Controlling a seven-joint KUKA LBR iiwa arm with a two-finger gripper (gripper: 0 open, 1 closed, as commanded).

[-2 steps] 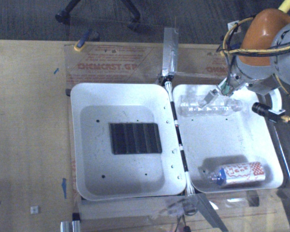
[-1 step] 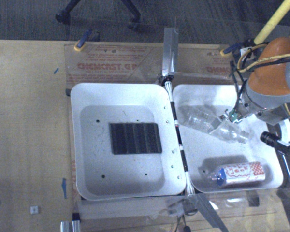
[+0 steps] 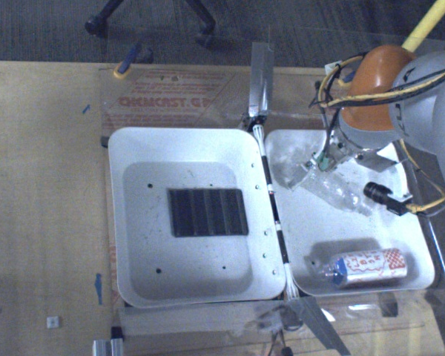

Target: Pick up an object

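Judging from above, I expect the clear plastic bottle (image 3: 340, 191) is light, slippery and crushable, best gripped mid-body; my hand (image 3: 320, 162) hovers at its upper end, and I cannot tell its opening.

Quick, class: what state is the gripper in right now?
Gripper: cannot be told. It is low over the right bin, at a clear plastic bottle.
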